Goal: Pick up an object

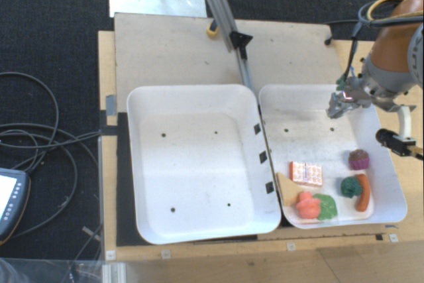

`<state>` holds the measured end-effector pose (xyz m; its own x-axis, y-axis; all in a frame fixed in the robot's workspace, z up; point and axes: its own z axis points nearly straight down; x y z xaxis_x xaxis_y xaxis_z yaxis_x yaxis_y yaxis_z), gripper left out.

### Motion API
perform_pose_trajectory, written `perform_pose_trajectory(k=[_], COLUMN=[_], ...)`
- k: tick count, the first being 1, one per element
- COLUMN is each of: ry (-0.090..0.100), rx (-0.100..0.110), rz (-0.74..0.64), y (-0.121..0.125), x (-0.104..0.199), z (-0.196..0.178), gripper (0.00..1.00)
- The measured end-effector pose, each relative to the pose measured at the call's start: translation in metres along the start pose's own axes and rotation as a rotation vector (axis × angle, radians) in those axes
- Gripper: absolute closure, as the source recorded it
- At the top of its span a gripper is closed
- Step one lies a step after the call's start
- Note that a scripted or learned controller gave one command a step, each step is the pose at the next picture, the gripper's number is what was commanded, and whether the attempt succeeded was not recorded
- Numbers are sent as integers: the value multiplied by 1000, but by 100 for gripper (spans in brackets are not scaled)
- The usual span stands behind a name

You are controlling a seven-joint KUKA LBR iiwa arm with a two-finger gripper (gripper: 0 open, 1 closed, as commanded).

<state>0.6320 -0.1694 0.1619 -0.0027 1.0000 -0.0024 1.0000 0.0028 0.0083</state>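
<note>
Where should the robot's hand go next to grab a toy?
Probably toward the bin's near end and down. The gripper hangs over the bare far part of the right bin, while the toys, like the purple one and the orange-and-white box, sit nearer the front.

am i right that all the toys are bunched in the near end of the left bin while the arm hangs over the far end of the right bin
Not quite. The camera view shows the toys in the near end of the right bin, not the left bin: the orange-and-white block, purple piece and the others. The arm's gripper does hang over that bin's far end.
</note>
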Motion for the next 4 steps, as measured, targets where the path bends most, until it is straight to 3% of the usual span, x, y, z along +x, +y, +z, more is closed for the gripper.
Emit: perform_pose_trajectory(k=[1,2,4], ry=[0,1,5], rx=[-1,3,8], rz=[-3,-3,-8], y=[2,3,-21], x=[2,2,118], z=[-65,-85,-93], gripper=[100,100,100])
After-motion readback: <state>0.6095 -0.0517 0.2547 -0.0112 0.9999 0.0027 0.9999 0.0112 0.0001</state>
